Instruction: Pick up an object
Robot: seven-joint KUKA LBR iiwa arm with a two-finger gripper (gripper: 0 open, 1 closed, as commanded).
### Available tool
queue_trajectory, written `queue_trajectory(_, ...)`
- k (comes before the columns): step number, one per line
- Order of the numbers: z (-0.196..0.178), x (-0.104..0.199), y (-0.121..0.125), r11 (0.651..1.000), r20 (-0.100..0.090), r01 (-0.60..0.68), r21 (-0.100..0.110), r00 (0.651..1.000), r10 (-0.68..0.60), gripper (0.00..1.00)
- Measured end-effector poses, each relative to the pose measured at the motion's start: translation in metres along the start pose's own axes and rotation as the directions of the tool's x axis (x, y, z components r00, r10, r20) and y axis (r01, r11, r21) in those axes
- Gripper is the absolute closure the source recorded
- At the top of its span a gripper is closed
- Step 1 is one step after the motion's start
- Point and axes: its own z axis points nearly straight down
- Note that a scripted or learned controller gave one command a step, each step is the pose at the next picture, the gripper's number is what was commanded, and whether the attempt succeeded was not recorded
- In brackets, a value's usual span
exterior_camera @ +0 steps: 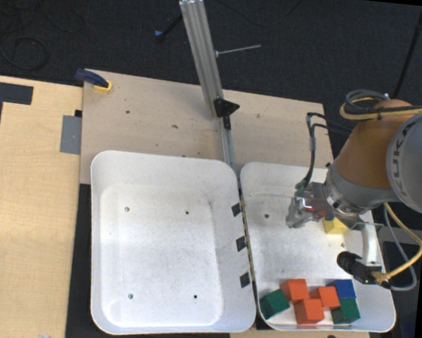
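My gripper hangs over the upper middle of the right bin, pointing down at the bin floor, with nothing visible between its tips. A yellow block lies just to its right, partly under the wrist. Near the bin's front edge sits a cluster of blocks: three orange blocks, a green block, a dark green block and a blue block. The cluster is well in front of the gripper.
The left bin lies beside the right one, with black clips along the shared edge. A slanted aluminium bar rises behind the bins. A yellow cable and black connector hang by the arm at right.
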Motion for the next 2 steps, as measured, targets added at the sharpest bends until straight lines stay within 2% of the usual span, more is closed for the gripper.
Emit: queue_trajectory(2,-0.087,-0.008,0.001,1.0,0.001,0.002,0.0,1.0,-0.002,1.0)
